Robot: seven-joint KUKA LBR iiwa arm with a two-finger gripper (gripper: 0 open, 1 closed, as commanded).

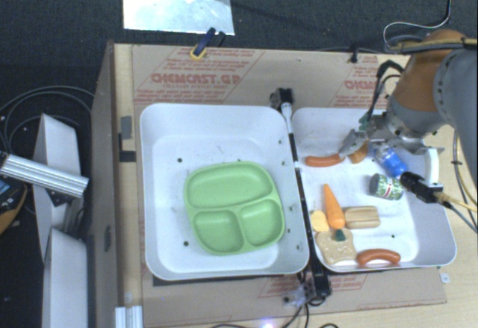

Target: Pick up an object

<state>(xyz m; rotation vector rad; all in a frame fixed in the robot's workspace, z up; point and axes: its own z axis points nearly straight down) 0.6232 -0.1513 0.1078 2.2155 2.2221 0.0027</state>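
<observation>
Camera view: arm (437, 80) is reaching in from the right, over the back of the right bin (441, 244). Gripper (355, 146) is sitting low near that bin's back-left area, fingers angling down-left. Can't tell whether it's open or closed at this resolution, and nothing is showing between the fingers. Tip is hovering just beside the right end of a toy hot dog sausage (323, 161), which is lying flat on the bin floor near the divider; contact unclear. A blue object (390, 162) is lying just right of the gripper, and a small green-labelled can (385, 187) is lying on its side in front of that. Further forward: a carrot (333, 206) pointing toward the back, a tan bread-like block (361, 217) beside it, a yellow piece (319, 221) by the divider, a beige slab (337, 246), and a second sausage (378, 258) at the front edge. Left bin (160, 169) is holding a green three-compartment tray (231, 206), well apart from the gripper.
</observation>
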